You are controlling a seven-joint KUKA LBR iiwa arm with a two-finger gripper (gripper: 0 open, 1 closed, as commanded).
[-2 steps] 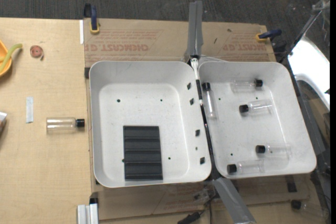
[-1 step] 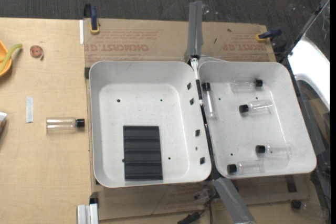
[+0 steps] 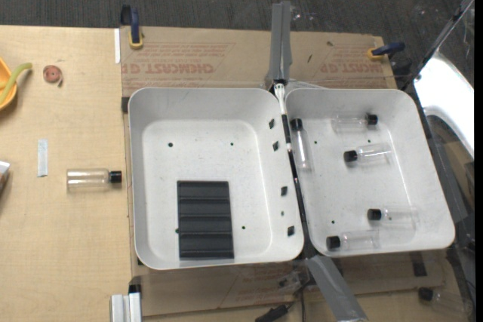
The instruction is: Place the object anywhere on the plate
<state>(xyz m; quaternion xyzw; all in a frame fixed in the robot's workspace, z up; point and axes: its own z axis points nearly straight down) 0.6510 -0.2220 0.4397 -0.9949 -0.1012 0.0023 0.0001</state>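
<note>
Cardboard point(image 3: 249, 60) bears upside-down print — seemingly CHEMCAST GP — and clear vials point(image 3: 367, 155) in the right bin point(image 3: 424, 185) blur into its white floor.

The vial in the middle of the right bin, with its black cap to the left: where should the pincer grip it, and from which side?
Probably at the clear body of the vial, right of its black cap, coming straight down from above. It lies flat, long axis roughly left to right, so the fingers should close across its narrow width. It lies apart from the other vials.
</note>
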